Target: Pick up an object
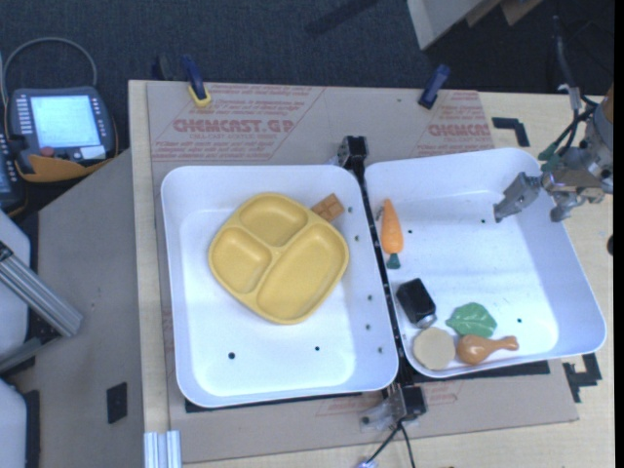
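Note:
My gripper (537,204) hangs over the far right part of the right bin (487,178), open, with nothing between its fingers. Along that bin's left wall lies an orange carrot (391,226). Nearer the front sit a black block (416,300), a green leaf piece (472,317), a tan round disc (434,348) and a brown drumstick (485,347). All of these lie well left of and below the gripper. The left bin (185,291) holds a yellow divided plate (279,257), with a small brown block (328,207) at its far right edge.
Both bins rest on a cardboard sheet (292,115) held by clamps (198,81) at the back. A teach pendant (62,125) lies off the bench at the far left. The right bin's floor under the gripper is bare.

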Robot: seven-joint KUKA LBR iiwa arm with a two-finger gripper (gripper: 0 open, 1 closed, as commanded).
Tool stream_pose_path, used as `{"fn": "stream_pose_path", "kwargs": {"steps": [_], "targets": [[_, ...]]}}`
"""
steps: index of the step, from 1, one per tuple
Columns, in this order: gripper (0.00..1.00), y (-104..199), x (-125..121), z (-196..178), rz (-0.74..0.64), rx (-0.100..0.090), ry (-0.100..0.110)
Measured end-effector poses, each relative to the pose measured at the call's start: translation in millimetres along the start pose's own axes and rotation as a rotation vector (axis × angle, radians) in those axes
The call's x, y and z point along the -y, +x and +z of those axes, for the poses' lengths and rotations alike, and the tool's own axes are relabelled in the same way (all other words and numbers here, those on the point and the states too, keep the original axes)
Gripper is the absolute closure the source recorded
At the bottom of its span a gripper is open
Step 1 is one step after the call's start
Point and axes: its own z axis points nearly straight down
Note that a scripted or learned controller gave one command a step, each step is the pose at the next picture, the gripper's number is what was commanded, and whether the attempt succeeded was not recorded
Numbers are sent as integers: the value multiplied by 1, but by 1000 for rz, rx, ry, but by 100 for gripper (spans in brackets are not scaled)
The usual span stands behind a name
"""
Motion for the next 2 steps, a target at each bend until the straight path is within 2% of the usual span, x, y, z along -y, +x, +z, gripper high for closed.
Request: {"fn": "stream_pose_path", "kwargs": {"steps": [1, 2], "targets": [[0, 0, -2, -6, -3, 2, -11], [0, 4, -1, 37, -3, 0, -5]]}}
